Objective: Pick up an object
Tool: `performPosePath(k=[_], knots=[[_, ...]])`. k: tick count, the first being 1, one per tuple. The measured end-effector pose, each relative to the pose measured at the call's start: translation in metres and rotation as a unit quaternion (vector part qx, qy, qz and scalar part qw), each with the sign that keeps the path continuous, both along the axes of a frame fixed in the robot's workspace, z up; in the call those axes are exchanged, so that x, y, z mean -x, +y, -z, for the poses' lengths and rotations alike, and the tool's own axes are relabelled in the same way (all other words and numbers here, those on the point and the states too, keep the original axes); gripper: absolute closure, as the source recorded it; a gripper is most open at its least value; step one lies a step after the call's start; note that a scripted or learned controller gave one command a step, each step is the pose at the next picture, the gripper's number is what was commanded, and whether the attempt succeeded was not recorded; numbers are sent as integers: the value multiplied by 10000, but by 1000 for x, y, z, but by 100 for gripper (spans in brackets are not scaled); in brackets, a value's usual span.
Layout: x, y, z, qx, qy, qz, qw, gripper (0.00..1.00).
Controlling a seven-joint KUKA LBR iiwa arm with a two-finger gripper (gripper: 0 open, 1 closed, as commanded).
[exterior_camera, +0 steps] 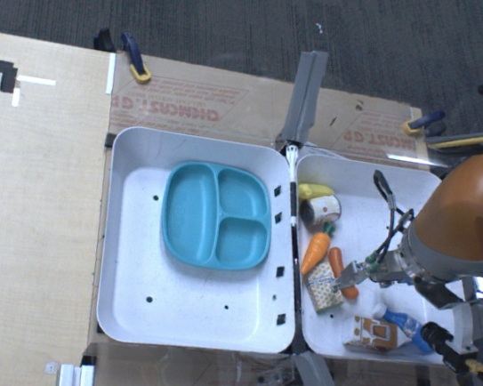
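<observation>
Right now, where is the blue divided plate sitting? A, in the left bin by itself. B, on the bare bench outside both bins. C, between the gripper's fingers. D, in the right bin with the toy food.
A: the blue divided plate lies flat in the left bin, while the toy carrot and the other small items lie in the right bin.

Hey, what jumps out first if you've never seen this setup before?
A blue divided plate lies in the left bin. The right bin holds a cluster of small things, among them an orange carrot near the divider. The arm's orange band looms at right, its end effector down among the clutter.
</observation>
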State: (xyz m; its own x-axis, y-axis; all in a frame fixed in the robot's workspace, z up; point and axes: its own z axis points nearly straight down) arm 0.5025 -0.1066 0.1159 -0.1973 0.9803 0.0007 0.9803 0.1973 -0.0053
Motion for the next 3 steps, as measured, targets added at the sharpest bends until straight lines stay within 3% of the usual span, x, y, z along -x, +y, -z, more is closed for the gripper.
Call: performPosePath(k=[1, 2, 3], knots=[[-26, 4, 21, -1, -36, 1491, 9888, 0], [-28, 4, 10, -8, -64, 1477, 9890, 100], [-42, 71, -75, 21, -11, 2821, 9594, 100]])
